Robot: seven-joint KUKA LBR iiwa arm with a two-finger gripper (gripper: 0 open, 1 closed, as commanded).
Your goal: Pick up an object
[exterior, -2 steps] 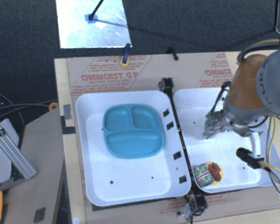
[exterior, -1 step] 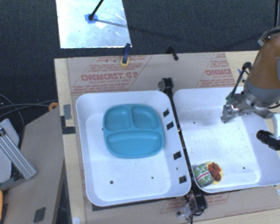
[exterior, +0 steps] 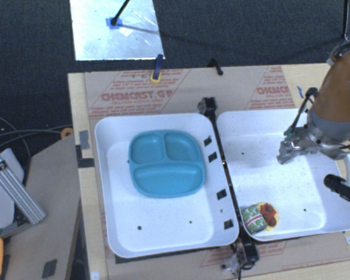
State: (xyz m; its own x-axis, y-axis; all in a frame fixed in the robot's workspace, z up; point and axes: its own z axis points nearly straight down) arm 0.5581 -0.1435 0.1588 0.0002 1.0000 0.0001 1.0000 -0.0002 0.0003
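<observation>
- I'm hovering the tool [exterior: 286, 153] over the right bin [exterior: 326, 215], toward its far middle; can't tell its opening, nothing visibly held.
- Target, a small colourful packet [exterior: 259, 216], is lying in that bin's near-left corner, against the wall.
- Blue plate [exterior: 166, 164] is sitting in the left bin [exterior: 122, 231].
- I'm judging: descend centred on the packet, keeping clear of the wall.

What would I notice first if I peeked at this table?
Probably the big blue plate with three sections, lying in the middle of the left bin. Next, the small red, green and white object in the near left corner of the right bin. The grey and orange arm's gripper hangs over that bin's right half, away from the object.
</observation>
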